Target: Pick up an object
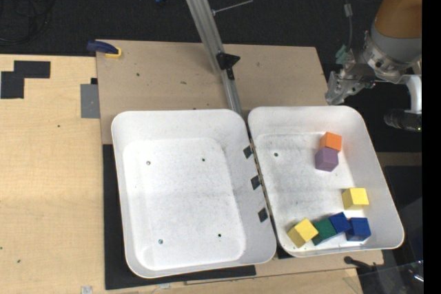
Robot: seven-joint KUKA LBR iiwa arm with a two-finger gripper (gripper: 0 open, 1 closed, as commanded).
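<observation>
Two shallow white bins are sitting side by side on the bench. The left bin [138, 127] is showing only its speckled floor. The right bin [375, 148] is holding all the blocks. An orange block [331, 141] is lying toward the far right part of that bin, touching a purple block [326, 159] just nearer. A yellow block [355, 197] is resting by the right wall. Along the near wall a second yellow block [302, 231], a green block [322, 230] and two blue blocks [349, 225] are crowding together in a row.

The gripper [339, 87] is hanging beyond the far rim of the right bin, above the bench and apart from every block. Whether it is released or clenched cannot be told from this angle.
</observation>
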